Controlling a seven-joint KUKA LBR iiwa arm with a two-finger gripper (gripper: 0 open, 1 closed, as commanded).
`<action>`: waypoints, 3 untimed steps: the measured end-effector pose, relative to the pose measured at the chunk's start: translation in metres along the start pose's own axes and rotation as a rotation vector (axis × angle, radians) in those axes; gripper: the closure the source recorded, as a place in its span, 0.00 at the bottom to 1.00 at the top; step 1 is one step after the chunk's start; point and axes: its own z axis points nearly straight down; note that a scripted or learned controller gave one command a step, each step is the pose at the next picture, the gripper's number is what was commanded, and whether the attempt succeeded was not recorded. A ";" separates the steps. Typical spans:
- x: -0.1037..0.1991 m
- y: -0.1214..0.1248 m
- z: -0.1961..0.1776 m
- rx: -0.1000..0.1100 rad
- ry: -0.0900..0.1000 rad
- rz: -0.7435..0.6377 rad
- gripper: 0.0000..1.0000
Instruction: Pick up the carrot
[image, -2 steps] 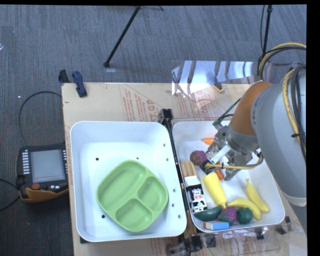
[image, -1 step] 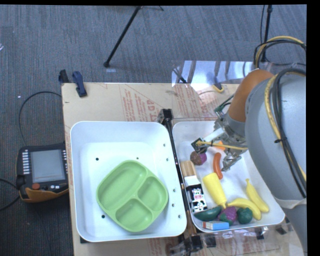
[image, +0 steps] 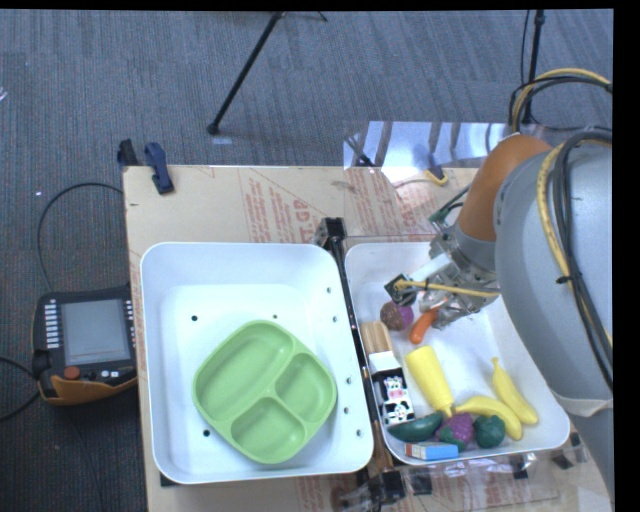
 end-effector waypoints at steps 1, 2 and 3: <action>-0.018 -0.018 -0.066 -0.007 0.010 0.189 1.00; -0.074 -0.012 0.010 -0.006 0.006 0.012 1.00; -0.050 -0.061 -0.119 -0.011 0.016 0.021 1.00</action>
